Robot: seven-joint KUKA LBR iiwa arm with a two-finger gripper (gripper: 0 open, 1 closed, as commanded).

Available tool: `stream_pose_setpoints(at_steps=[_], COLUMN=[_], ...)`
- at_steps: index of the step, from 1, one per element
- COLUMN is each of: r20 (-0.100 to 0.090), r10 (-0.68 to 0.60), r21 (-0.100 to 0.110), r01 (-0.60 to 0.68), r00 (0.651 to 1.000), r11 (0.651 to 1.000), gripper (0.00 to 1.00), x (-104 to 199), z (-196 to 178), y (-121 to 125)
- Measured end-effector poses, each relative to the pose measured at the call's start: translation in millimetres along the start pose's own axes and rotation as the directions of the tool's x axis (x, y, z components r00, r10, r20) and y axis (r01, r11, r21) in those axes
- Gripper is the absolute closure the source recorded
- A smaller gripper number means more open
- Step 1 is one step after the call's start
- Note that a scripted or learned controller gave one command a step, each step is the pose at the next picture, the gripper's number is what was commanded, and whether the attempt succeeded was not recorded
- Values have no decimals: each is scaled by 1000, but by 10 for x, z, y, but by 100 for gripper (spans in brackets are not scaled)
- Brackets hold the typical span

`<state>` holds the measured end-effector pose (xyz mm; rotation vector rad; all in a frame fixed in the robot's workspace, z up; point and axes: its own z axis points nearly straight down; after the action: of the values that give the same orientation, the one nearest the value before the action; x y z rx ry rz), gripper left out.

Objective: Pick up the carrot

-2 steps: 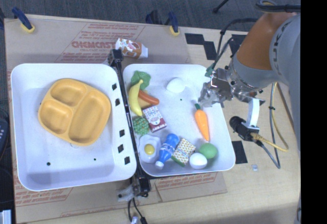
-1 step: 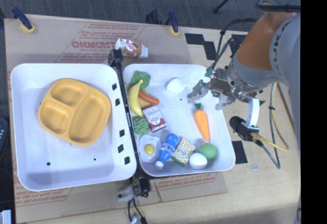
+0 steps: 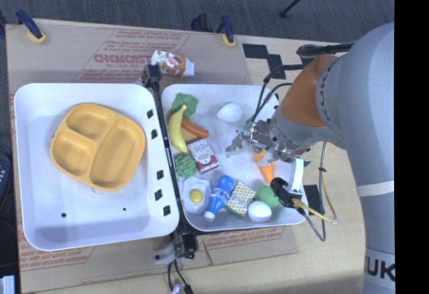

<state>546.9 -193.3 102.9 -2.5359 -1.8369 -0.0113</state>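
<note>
Carrot (image 3: 267, 170) sits right under the claw (image 3: 257, 141), pointing toward the bin's near edge; can't tell the claw's state.

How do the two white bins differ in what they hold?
The left bin holds one thing, a yellow divided plate; the right bin is crowded with small toy foods, such as a banana and an egg. The arm's tool is in the right bin, away from the left bin. Both bins are white, shallow and side by side.
</note>
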Motion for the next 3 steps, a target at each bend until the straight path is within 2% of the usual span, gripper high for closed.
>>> stream_pose_setpoints(at_steps=[1,2,3], r20=[5,12,9], r10=[-1,22,475], r21=[2,-3,-7], r01=[1,-22,-475], r00=[1000,1000,880], r11=[1000,1000,880], gripper=[100,100,100], x=[-20,-288,-105], z=[-79,-1528,-1523], y=[-6,-590,-707])
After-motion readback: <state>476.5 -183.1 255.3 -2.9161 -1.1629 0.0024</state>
